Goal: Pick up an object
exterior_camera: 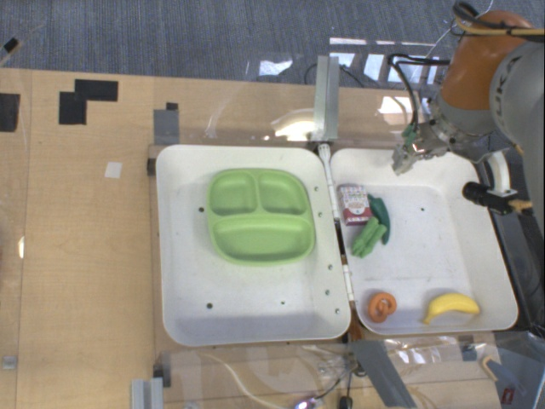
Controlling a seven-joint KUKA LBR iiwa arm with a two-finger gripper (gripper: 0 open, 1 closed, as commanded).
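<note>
The right bin holds a small red-and-white carton at its left wall, with green pea pods leaning against it. An orange ring-shaped toy lies near the front left corner and a yellow banana near the front edge. My gripper hangs over the bin's far edge, well apart from all of these, with nothing seen between its fingers.
The left bin carries a green divided plate in its middle. A metal post stands behind the seam between the bins. The arm's orange band and cables sit at the upper right.
</note>
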